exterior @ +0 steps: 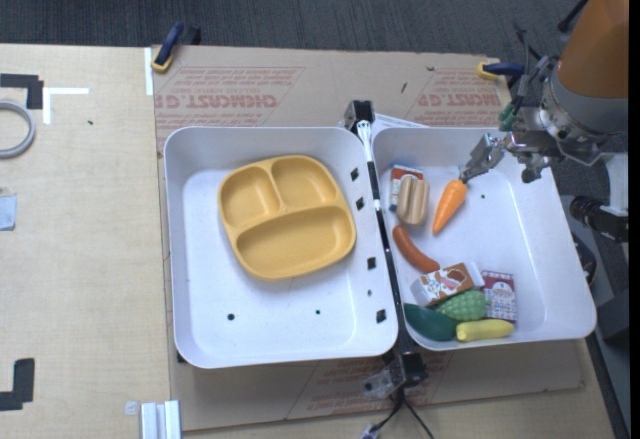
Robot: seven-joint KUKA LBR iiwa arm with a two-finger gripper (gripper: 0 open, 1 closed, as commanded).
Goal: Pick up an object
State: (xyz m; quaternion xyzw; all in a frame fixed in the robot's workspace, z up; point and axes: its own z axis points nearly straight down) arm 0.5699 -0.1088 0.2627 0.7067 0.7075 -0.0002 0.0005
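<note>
You see the arm point(598, 37) reaching in from the right, its orange band high at the far right corner. Its gripper point(480, 162) hangs over the far part of the right bin point(560, 257), and you can make out one grey finger point(482, 157) pointing down and left; whether the fingers are spread or pressed together, you cannot tell from this angle. Nothing shows between them.

Look just left of and a little nearer than that fingertip: the toy carrot point(450, 205) lies tilted on the bin floor, its thick end towards the gripper. It sits very close to the finger, but you cannot tell whether they touch.

To the carrot's left you find a hot dog bun point(411, 199) by the bin's left wall, with a small red-and-white carton point(402, 173) just beyond it. Nearer, a red sausage point(414, 249) lies at a slant. At the near end of that bin a cluster is packed together: a brown-and-white packet point(448, 282), a red carton point(499, 295), a green corn cob point(462, 307), a yellow piece point(485, 329) and a dark green piece point(430, 323).

In the left bin point(200, 317) you see a yellow divided plate point(287, 215) with three compartments, lying flat, well apart from the gripper. Both bins rest on a sheet of cardboard point(250, 87) on the bench.
</note>
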